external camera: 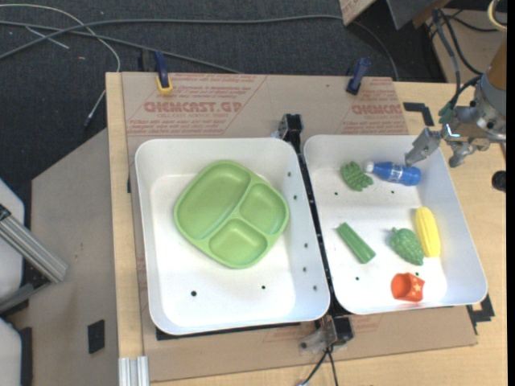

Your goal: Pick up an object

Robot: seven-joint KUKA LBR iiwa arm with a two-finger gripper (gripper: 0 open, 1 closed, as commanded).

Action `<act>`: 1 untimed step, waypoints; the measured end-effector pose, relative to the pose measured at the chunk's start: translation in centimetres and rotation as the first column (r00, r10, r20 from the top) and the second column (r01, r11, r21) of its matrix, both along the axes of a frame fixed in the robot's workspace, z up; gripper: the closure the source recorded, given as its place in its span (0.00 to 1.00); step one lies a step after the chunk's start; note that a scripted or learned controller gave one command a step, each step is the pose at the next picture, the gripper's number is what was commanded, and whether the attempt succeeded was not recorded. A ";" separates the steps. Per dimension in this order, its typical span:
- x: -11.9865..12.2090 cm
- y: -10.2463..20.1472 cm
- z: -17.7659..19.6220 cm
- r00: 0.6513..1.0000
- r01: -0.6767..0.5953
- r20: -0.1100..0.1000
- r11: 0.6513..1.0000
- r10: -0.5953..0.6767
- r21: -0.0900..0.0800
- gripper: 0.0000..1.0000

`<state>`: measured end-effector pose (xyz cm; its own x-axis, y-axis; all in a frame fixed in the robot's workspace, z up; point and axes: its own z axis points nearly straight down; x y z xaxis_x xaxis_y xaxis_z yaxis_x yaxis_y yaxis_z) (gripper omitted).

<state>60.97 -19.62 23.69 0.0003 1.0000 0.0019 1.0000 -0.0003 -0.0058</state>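
The right bin holds several small objects: a blue bottle lying on its side, a dark green leafy piece, a green stick, a bumpy green vegetable, a yellow corn cob and a red piece. My gripper hangs over the bin's far right corner, just above and right of the blue bottle. Its fingers are spread open with nothing between them.
The left bin carries a light green divided plate. Both bins rest on a cardboard sheet held by blue clamps at the back. Cables run behind the bench and at the upper right.
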 end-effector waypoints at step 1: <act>0.5 -0.6 -4.7 1.000 0.000 0.000 1.000 0.000 0.000 0.00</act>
